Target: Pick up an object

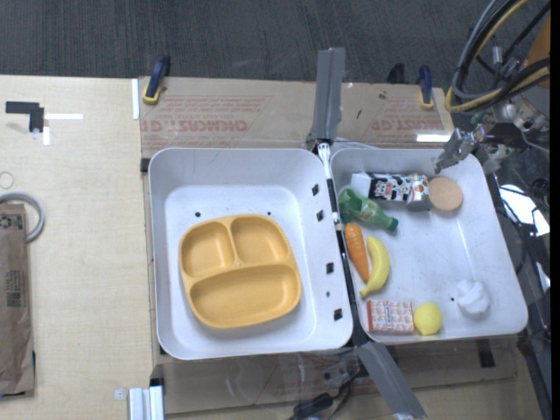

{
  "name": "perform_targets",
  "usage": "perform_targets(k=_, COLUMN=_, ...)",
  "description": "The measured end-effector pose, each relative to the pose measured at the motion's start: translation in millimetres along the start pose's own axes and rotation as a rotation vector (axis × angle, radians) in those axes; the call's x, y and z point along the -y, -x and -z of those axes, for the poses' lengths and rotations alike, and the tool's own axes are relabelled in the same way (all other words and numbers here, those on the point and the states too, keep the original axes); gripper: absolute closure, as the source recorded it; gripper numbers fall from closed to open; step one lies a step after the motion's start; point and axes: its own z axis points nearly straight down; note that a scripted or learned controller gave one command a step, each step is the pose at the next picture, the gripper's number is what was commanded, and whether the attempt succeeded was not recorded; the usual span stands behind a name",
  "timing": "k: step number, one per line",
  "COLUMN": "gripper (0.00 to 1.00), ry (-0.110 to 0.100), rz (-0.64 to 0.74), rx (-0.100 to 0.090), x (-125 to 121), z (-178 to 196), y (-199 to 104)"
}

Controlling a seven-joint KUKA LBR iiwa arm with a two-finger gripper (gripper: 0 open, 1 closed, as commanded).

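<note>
The right bin (490, 234) holds several objects. A black-and-white carton (398, 188) lies at the back beside a tan round disc (446, 194). A green bottle (366, 210) lies near the left wall, with an orange carrot (355, 248) and a yellow banana (378, 266) below it. At the front sit a red-and-white box (389, 316), a yellow lemon (427, 318) and a white crumpled item (473, 297). My gripper (453, 153) hangs over the bin's back right corner, just above and right of the tan disc, with nothing seen in it.
A yellow divided plate (239, 269) lies in the left bin (171, 234). A grey post (328, 94) rises between the bins at the back. Cables and arm parts (507, 68) crowd the upper right. A brown bag (16, 296) lies at far left on the bench.
</note>
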Motion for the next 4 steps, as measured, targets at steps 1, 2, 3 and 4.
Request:
perform_targets(k=1, gripper=0.00, ry=-0.001, rz=-0.014, rx=0.000, x=81, z=-115, y=28)
perform_targets(k=2, gripper=0.00, ry=-0.001, rz=0.003, rx=-0.001, x=123, z=-193, y=-34)
perform_targets(k=3, gripper=0.00, ry=-0.001, rz=-0.223, rx=0.001, x=76, z=-93, y=-73)
perform_targets(k=4, gripper=0.00, ry=0.002, rz=-0.048, rx=0.001, x=120, z=-192, y=-54)
